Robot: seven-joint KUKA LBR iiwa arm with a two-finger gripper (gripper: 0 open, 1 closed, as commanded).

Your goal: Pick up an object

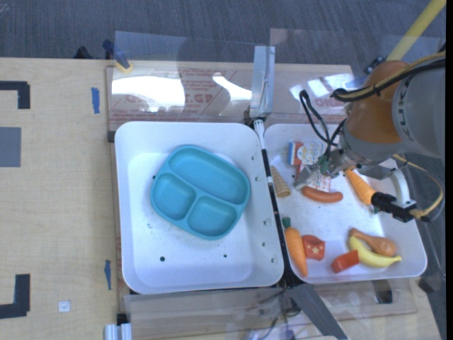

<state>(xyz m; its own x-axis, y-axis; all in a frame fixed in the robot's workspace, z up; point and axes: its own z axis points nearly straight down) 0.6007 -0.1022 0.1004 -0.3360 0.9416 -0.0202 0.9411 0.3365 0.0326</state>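
The hand (320, 170) hangs low over the right bin (417, 261); its grip cannot be told. A sausage (322, 195) lies just below it, a carrot (296, 250) farther below-left.

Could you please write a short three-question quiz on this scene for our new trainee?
1. True or false: the blue plate lies in the left bin.
2. Which bin does the pincer hang over?
3. What lies nearest the banana: A) red pepper, B) sausage, C) ice cream cone?

Key: 1 true. 2 the right bin, beside a small packet. 3 A.
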